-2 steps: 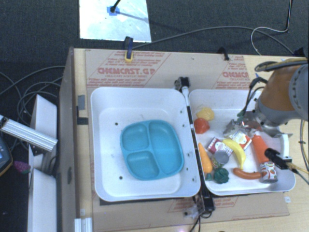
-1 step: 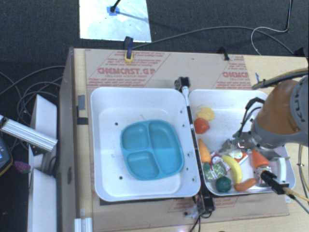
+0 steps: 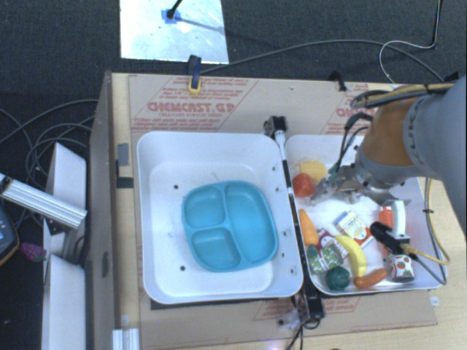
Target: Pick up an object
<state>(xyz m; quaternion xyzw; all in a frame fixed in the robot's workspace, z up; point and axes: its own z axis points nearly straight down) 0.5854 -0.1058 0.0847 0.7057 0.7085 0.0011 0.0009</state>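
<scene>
Gripper (image 3: 327,184) lowered into the right bin (image 3: 419,286) beside a red tomato (image 3: 303,186) and yellow lemon (image 3: 314,169); whether it grasps anything cannot be told, so lifting apparently remains.

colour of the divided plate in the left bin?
Light blue; the divided plate shows clearly in the camera view, in the left bin.

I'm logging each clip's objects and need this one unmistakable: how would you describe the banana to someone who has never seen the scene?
Find the right-hand white bin, the one crowded with toy food, next to the bin holding the blue divided plate. Near its front edge lies the banana, between a red-and-white packet and a dark green ball. It is the only long, curved, yellow piece there.
</scene>
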